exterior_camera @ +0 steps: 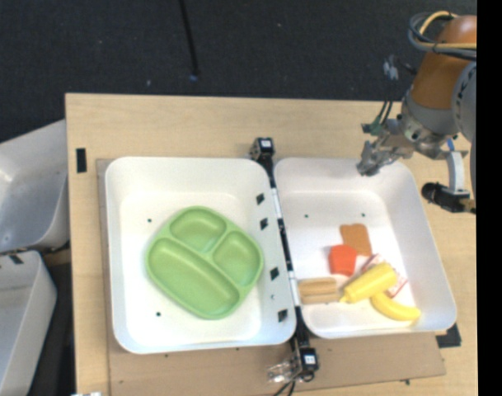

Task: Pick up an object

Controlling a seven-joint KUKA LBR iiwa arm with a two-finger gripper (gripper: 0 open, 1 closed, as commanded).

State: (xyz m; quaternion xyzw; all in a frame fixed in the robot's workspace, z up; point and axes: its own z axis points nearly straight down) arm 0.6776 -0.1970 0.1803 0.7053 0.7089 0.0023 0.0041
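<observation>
In the right bin [316,188] lie several small objects near the front: a red block [343,259], a brown-orange piece [357,237] behind it, a tan sausage-like piece [318,289], a yellow bottle-like piece [369,282] and a yellow banana [394,308]. My gripper [371,162] hangs over the back right corner of that bin, well behind the objects. Nothing shows between its fingers.
The left bin [127,188] holds a green divided plate [204,261]. A black clip [262,148] sits at the back where the two bins meet. The arm's orange band [445,60] rises at the right edge. White containers [20,196] stand left of the bench.
</observation>
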